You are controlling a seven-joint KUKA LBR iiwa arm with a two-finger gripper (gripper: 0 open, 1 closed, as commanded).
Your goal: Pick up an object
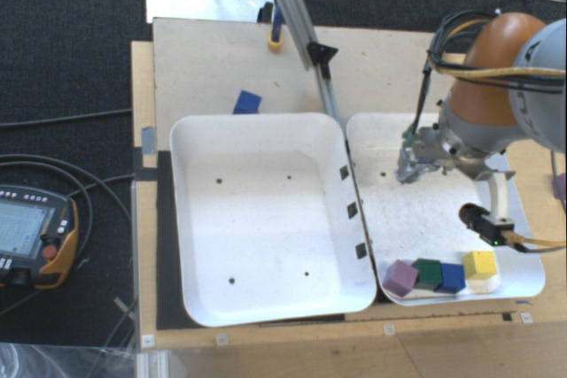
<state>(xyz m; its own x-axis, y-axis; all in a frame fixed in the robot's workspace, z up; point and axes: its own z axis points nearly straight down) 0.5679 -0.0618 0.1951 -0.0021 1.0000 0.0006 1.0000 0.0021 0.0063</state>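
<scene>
Along the front edge of the right bin (pixel 390 217) lie several blocks in a row: a purple block (pixel 400 277), a green block (pixel 428 272), a blue block (pixel 451 278) and a yellow block (pixel 479 266). My gripper (pixel 408 169) hangs over the upper middle of the right bin, well behind the blocks and apart from them. Nothing shows between its fingers.
The left bin (pixel 266 217) stands beside the right one. A blue block (pixel 247 103) lies on the bench behind the left bin. A grey pole (pixel 297 9) slants across the back. A teach pendant (pixel 31 235) lies off the bench at left.
</scene>
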